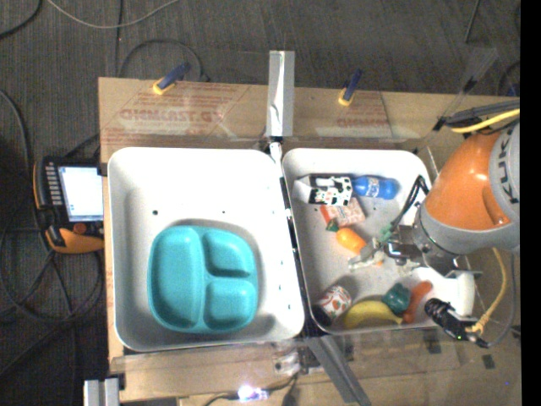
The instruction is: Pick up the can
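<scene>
The can (334, 300) lies in the near left corner of the right bin (297, 227), a small red-and-white cylinder resting on its side on the bin floor. Just to its right lies a banana (370, 314), close enough that the two may touch, and beyond that sit a green toy (396, 296) and a red-orange piece (417, 299). Farther back in the same bin are an orange object (350, 239), a small carton (347, 214), a black-and-white box (330, 190) and a blue bottle (374, 187). The gripper (380, 254) hangs over the middle of this bin, near the orange object and well apart from the can; whether it is spread or pressed together cannot be told, and nothing shows in it. The left bin (127, 227) holds a teal tray (203, 276). By this evidence the pick has not been made: the approach, grasp and lift remain.
</scene>
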Robot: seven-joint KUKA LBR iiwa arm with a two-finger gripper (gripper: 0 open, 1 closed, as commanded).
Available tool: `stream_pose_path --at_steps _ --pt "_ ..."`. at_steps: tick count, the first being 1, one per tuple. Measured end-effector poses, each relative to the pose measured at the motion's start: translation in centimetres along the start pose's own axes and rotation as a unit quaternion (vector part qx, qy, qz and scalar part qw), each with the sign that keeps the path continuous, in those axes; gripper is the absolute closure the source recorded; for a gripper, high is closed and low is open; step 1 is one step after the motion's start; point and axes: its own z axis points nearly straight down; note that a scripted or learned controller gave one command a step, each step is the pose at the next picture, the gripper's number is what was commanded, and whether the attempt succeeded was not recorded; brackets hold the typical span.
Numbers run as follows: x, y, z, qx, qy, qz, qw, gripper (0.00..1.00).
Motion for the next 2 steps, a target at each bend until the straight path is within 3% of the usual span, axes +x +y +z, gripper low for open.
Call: stream_pose_path --at_steps 1,2 --pt "0.0 0.0 0.0 0.000 0.000 0.000 1.0000 0.00" --pt "-3.2 0.4 -1.4 0.000 0.000 0.060 0.9982 0.00"
